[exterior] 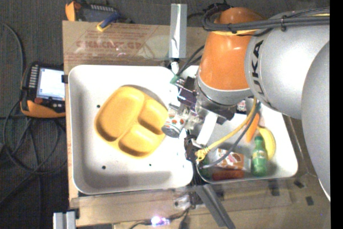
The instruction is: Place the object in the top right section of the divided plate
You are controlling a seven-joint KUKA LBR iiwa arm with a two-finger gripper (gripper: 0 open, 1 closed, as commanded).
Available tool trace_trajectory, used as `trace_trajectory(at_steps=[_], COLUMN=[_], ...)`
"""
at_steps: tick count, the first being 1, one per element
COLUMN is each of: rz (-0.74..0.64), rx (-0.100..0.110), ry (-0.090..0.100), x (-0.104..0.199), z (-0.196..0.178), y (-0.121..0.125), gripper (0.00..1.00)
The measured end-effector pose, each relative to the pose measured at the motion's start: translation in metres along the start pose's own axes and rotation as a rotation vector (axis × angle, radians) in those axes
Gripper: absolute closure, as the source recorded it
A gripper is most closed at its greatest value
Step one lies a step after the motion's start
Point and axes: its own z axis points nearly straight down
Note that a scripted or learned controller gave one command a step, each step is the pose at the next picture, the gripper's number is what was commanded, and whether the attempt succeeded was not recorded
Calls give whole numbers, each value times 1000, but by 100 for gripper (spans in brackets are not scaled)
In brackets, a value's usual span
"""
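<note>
Currently, the gripper (179, 122), finger state indiscernible, is hovering beside the divided plate (131, 120) with a small can (172, 127) at its tip, requiring centering over the plate's top right section.

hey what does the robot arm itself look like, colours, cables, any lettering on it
The arm is bulky, rounded and light grey, with a broad glossy orange band above the wrist and dark KUKA lettering on the grey shell. Black cables loop over the orange part. A yellow cable runs beside the metal gripper assembly.
</note>
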Motion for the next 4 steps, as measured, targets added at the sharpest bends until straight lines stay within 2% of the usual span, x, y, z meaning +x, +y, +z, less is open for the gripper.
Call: trace_trajectory(at_steps=[1, 2, 3, 4], rz=[215, 216, 499, 334], rx=[2, 1, 2, -7], ry=[-1, 0, -2, 6], x=[13, 13, 50, 67], z=[40, 39, 146, 180], y=[-12, -12, -33, -37], gripper=[100, 0, 0, 0])
